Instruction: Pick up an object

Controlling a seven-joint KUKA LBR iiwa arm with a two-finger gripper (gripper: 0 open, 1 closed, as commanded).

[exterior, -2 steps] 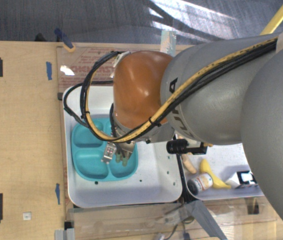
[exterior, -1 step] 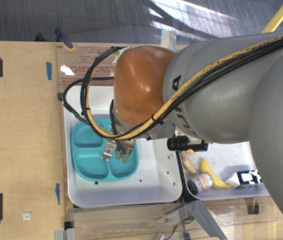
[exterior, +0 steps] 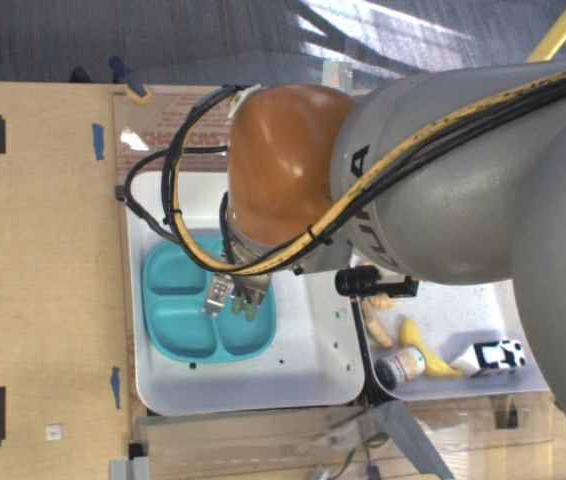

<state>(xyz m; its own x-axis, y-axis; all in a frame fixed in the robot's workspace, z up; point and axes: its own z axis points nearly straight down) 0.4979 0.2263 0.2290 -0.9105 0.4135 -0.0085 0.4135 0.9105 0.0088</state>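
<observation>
A teal divided plate (exterior: pixel 188 308) lies in the left white bin (exterior: pixel 263 393), toward its left side. My gripper (exterior: pixel 233 301) hangs low over the plate's right compartments, below the orange band of the wrist. I see nothing between it and the plate, though the arm hides the plate's upper right part. In the right bin (exterior: pixel 483 308) lie a yellow banana (exterior: pixel 425 346), a small can (exterior: pixel 400 367) with a red and white end, a black-and-white box (exterior: pixel 499 356) and a pale tan piece (exterior: pixel 375 320).
The big grey arm covers most of the right bin and the top of the left one. A black cylinder (exterior: pixel 375 283) sticks out over the wall between the bins. A tan board (exterior: pixel 43 268) lies left of the bins.
</observation>
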